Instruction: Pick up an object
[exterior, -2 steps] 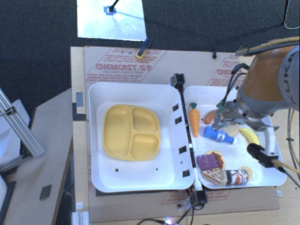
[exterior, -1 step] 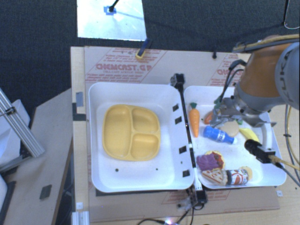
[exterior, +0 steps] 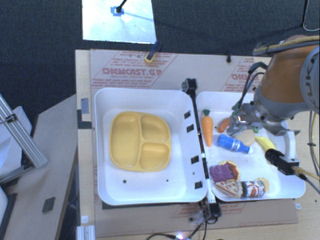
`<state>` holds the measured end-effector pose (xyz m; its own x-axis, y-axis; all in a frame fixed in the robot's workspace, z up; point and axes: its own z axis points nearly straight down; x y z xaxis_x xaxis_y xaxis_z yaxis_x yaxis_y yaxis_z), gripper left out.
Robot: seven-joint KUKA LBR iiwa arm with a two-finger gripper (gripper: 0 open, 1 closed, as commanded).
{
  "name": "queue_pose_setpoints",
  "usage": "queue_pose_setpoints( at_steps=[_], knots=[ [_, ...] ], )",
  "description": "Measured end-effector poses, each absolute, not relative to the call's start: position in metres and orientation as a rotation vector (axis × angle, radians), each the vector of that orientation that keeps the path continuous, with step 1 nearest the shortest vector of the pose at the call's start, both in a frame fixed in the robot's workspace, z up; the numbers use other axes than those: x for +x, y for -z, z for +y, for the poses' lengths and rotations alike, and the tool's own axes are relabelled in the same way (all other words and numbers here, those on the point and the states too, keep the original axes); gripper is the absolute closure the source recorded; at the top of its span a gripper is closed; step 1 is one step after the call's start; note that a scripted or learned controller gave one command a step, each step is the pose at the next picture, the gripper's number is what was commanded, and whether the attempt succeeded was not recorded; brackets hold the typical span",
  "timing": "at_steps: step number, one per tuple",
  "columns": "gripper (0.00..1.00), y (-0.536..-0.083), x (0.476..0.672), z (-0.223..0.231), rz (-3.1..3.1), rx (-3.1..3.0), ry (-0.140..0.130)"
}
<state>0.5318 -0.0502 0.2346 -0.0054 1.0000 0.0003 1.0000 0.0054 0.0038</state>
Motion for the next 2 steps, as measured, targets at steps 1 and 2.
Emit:
queue_pose_setpoints(
  at_steps=[1, 2],
  knots=[
    [1.00, -0.228, 0.529, -0.045, 2.226, 2.215, -0.002],
    [1.00, -0.215, 0.540, -0.052, 2.221, 2.219, 0.000]
  ],
)
